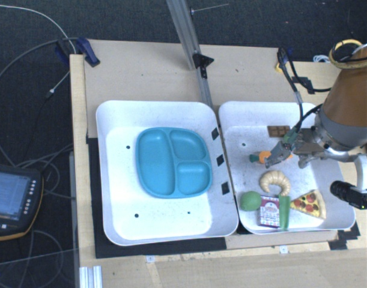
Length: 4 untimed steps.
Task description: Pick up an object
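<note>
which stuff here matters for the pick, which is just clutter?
Job:
- hand, low in the right bin
- orange toy at its tip
- croissant
- pizza slice
- green ball
- small carton
- chocolate piece

Lying about:
- blue divided plate in left bin
- pendant

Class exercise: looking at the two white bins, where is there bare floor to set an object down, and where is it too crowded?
Free: left bin floor around the blue divided plate, widest below it; right bin's upper-left, above the small orange piece. Crowded: right bin's lower half, where croissant, green ball, carton and pizza slice cluster, gripper just above.
</note>
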Motion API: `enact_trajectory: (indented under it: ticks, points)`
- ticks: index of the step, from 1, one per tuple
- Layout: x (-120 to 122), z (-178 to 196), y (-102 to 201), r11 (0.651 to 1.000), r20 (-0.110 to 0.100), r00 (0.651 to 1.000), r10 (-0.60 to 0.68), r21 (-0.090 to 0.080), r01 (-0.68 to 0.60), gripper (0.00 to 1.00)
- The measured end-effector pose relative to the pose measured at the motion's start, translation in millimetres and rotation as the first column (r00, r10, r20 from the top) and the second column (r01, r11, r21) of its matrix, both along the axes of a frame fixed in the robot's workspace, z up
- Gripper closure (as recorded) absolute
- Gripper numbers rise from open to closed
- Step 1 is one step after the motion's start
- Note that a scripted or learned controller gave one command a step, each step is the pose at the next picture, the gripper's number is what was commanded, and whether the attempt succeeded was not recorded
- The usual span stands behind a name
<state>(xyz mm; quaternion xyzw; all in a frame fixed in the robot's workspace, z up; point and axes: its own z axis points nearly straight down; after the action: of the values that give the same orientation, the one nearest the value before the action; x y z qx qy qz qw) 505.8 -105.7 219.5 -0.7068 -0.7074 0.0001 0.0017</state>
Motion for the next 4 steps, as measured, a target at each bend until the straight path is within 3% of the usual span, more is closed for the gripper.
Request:
enact_trajectory:
  ticks: [1,4]
  points:
    - [0.0,-0.1,-0.1,1.0,0.001,1.0,0.0,0.0,0.0,0.0]
    - [-5.7,-129.4,10.8,1.0,-0.005,1.0,-0.001,0.001,0.001,0.0]
